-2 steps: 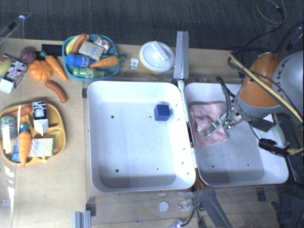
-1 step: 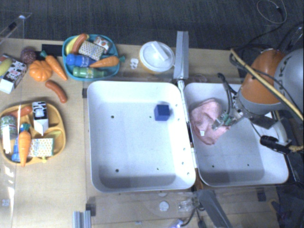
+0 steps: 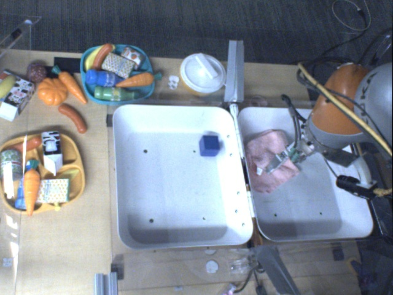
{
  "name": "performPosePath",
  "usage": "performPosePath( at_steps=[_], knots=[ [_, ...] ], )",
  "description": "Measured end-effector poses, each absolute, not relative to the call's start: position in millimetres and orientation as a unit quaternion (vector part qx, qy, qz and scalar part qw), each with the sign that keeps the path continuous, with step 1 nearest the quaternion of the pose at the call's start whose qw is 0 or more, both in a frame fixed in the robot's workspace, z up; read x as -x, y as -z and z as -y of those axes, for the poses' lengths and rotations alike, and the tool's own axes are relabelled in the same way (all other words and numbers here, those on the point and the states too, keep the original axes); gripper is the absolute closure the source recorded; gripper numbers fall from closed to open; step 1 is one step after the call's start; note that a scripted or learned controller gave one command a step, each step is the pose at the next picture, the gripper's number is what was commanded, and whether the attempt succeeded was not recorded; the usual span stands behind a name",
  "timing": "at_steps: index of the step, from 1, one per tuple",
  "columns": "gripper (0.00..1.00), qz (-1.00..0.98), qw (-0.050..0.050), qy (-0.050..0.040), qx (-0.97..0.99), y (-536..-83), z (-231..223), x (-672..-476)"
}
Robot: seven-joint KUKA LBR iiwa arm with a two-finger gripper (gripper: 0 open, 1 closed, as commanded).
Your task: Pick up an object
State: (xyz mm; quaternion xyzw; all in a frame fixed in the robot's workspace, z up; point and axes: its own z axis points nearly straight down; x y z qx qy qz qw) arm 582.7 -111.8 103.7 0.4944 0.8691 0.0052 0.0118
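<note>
A crumpled pink cloth (image 3: 270,160) lies in the right-hand white bin (image 3: 319,217), in that bin's upper left part, close to the wall it shares with the other bin. The robot's claw (image 3: 284,159) is down on the right side of the cloth, its tips pressing into the folds. The tips are small and partly lost against the fabric, so it cannot be told how far apart they stand or whether any cloth sits between them. The grey arm (image 3: 344,125) with its orange band (image 3: 344,94) reaches in from the right, above the bin's upper right corner.

In the left-hand white bin (image 3: 172,226) a small blue cube (image 3: 210,145) sits alone near the upper right, well apart from the cloth and separated from it by the two bin walls.

Beyond the bins, on the wooden bench (image 3: 92,226), a white round lid or bowl (image 3: 202,72) stands just above the left bin. Further left a blue basket (image 3: 116,74) holds toy food, including a carrot and small printed boxes. Beside it lie a toy pumpkin (image 3: 50,91), a loose carrot (image 3: 75,86) and a sausage (image 3: 73,118). At the far left a yellow tray (image 3: 42,174) holds more toy food, with a carrot, a bottle and cartons. Some cartons carry printed patterns, one black and white, but no writing or brand is large enough to read.
</note>
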Motion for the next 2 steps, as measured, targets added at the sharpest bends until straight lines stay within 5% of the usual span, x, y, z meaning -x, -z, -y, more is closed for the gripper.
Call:
performPosePath(
  at_steps=[1, 2],
  knots=[
    [0.0, -0.861, 0.006, -0.0029, -0.509, -89.7, 125.9, -607.9],
    [0.0, -0.891, 0.008, -0.0028, -0.454, -90.6, 117.9, -587.3]
  ],
)
